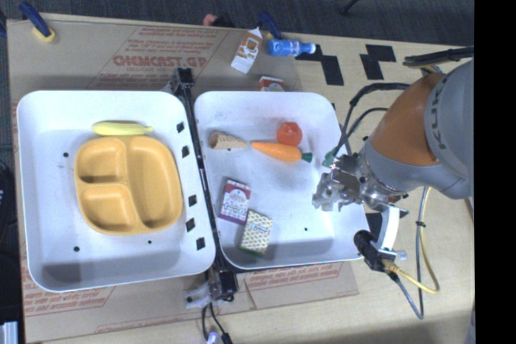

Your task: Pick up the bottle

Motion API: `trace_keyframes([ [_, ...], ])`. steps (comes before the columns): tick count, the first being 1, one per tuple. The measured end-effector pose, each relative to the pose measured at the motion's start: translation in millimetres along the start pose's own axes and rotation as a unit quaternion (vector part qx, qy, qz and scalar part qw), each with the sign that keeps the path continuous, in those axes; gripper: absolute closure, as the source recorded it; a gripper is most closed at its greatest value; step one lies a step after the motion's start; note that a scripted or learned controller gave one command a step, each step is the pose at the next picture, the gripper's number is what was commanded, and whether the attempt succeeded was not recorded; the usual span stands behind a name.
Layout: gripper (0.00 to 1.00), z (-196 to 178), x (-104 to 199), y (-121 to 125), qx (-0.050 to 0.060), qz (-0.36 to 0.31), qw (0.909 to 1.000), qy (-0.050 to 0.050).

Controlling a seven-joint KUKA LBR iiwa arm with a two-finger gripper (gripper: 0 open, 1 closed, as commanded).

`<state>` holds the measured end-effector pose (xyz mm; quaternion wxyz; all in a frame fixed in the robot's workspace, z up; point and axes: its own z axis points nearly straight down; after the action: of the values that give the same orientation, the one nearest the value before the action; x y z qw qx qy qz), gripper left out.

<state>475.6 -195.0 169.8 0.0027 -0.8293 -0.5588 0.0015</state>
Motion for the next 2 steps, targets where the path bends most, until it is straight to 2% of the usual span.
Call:
trace_keyframes([
  [1,1.0,1.8,6.7,-2.2,0.0,-0.093,0.9956,0.001],
  [2,1.0,-31.8,2.9,-0.6,-0.002,0.076,0.9971,0.0],
])
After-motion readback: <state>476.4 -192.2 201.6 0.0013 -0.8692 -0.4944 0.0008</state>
